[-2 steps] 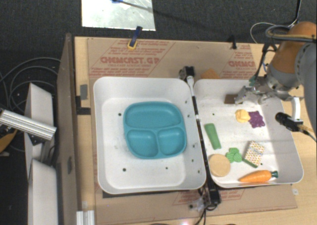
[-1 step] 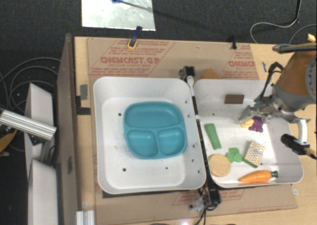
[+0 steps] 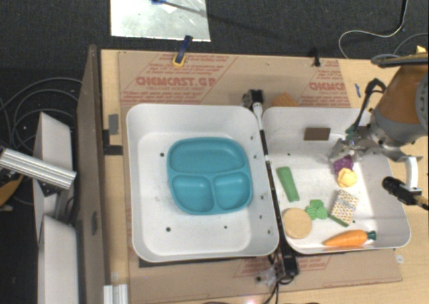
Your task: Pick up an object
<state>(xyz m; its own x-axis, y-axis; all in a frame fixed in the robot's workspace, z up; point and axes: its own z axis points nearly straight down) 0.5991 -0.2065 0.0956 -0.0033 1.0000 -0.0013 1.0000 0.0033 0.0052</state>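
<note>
The purple toy (image 3: 343,164) lies in the right bin (image 3: 395,222), just above a yellow toy (image 3: 347,177). The gripper (image 3: 350,143) hangs right over it. I cannot tell how its pincer stands.

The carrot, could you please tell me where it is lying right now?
The carrot lies in the right bin, along its near edge toward the right corner, just below the patterned block and right of the tan disc.

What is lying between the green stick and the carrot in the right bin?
In the camera view, the round tan cookie and the small green toy lie between the green stick and the carrot.
</note>
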